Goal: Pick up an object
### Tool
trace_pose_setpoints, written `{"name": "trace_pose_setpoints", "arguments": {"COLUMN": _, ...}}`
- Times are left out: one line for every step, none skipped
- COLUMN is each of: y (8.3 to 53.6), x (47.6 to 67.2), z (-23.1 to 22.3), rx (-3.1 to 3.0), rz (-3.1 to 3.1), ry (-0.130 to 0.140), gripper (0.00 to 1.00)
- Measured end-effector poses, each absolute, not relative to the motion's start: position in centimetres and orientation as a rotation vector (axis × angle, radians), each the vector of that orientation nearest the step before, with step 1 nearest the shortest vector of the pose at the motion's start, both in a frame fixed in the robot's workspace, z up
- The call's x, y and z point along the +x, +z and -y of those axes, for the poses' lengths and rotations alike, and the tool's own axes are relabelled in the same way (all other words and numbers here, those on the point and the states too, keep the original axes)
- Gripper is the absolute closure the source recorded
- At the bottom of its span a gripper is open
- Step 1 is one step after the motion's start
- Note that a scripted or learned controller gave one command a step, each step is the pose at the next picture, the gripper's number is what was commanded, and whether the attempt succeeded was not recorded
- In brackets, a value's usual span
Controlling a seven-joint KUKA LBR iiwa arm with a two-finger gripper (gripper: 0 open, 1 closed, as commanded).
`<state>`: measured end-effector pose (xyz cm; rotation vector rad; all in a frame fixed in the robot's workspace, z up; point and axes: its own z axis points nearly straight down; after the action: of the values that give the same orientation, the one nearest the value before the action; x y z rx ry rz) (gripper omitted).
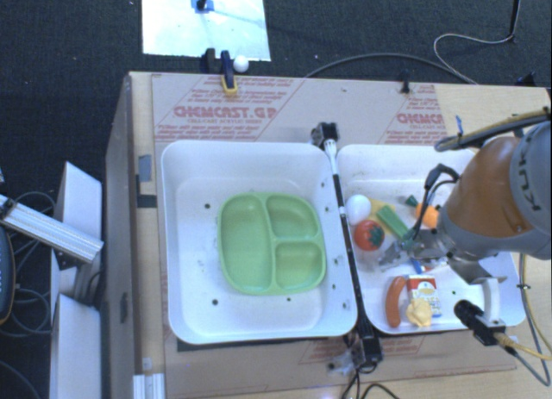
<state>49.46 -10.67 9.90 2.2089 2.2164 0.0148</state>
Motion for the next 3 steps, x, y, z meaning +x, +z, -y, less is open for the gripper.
{"name": "trace_pose_setpoints", "arguments": {"y": 8.9, "x": 57.3, "z": 10.4, "rx": 2.208, "rz": -2.216, "ry": 0.012, "gripper": 0.0}}
{"name": "trace_pose_setpoints", "arguments": {"y": 8.5, "x": 61.7, "z": 11.1, "rx": 2.214, "rz": -2.225, "ry": 0.003, "gripper": 0.0}}
{"name": "trace_pose_setpoints", "arguments": {"y": 8.3, "x": 64.2, "z": 9.5, "rx": 2.221, "rz": -2.234, "ry": -0.011, "gripper": 0.0}}
